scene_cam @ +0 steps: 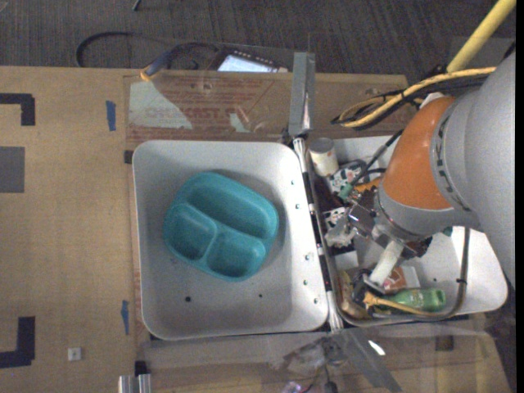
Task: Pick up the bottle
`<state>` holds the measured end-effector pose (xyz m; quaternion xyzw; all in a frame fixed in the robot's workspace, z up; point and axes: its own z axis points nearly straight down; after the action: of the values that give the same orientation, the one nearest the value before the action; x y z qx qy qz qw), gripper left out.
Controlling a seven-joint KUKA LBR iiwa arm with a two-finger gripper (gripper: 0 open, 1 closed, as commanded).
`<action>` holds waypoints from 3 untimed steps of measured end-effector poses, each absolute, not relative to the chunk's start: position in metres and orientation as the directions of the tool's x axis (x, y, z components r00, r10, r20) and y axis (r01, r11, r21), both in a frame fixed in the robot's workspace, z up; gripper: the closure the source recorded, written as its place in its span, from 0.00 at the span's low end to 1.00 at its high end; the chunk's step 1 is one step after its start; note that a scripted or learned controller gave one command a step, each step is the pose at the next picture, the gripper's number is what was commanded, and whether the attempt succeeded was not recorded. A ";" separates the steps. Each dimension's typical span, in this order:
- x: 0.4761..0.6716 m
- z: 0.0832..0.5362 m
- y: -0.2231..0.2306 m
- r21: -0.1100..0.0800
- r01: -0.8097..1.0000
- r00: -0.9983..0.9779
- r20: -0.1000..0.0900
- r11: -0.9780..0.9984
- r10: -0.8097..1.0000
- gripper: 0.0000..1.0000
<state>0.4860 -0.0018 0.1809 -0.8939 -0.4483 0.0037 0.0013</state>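
Note:
A green bottle [421, 300] lies on its side near the front edge of the right bin [483, 281], its yellowish neck pointing left. My gripper [379, 275] hangs low over the bin just above and to the left of the bottle, close to its neck end. The wrist and the orange band [413, 166] cover much of the bin's middle. Nothing is visibly held.
A teal divided plate [219, 225] sits in the left bin [155, 170]. A small white container [322, 155] stands at the right bin's back left corner. Several small cluttered items [337, 219] lie along the right bin's left wall, beside the divider.

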 end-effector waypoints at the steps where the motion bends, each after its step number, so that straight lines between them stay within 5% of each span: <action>1: 0.482 0.121 -0.078 0.002 0.810 0.586 -0.002 -0.586 0.810 0.00; 2: 0.493 0.101 -0.154 0.011 0.714 0.699 0.031 -0.700 0.714 0.00; 3: 0.495 0.100 -0.118 0.021 0.208 0.977 0.042 -0.978 0.208 0.00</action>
<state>0.4951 -0.1177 0.0996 -0.9942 -0.1047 -0.0219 -0.0083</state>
